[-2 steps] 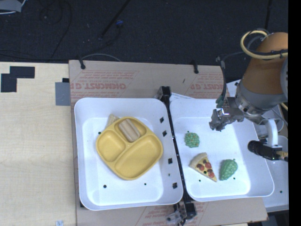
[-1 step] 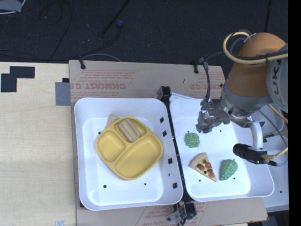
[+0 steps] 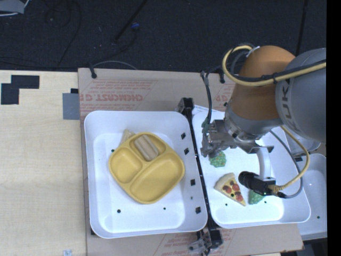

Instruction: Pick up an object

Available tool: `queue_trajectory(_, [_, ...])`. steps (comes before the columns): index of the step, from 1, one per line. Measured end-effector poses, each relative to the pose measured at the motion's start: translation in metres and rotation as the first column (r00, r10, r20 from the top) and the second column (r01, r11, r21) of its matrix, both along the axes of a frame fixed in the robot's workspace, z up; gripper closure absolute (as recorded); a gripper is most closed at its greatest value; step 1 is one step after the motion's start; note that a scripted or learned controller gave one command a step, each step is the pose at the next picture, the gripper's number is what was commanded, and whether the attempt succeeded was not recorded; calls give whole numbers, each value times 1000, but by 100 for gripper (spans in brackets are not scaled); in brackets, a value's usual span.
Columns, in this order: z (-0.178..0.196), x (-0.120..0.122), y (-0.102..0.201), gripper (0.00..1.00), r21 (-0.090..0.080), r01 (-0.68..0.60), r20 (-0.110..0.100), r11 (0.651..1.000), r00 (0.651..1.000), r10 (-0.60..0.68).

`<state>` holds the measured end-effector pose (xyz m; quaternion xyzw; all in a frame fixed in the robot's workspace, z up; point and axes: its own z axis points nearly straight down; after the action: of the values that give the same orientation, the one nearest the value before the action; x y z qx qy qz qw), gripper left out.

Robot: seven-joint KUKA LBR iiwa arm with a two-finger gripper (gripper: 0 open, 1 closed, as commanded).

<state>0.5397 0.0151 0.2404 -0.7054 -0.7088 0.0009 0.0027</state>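
Observation:
My gripper (image 3: 212,144) hangs low in the right bin (image 3: 298,213), near its left wall. Directly beneath its tip lies a small green leafy toy (image 3: 218,159), touching or almost touching the tip. A toy pizza slice (image 3: 230,188) lies further front in the same bin. Beside it, a second green piece (image 3: 256,198) is partly covered by a black cylinder (image 3: 252,181) on the arm's cable. The grey and orange wrist (image 3: 261,89) hides the back of this bin.
The left bin (image 3: 101,207) holds a yellow divided plate (image 3: 154,183) with a tan ridged toy (image 3: 145,146) in its back compartment. A black divider with clips (image 3: 195,167) runs between the bins. Cardboard lies under both bins.

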Motion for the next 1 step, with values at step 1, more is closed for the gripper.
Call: queue_trajectory(1, [-10,-1,47,100,-1,0,-1,1000,1000,0])
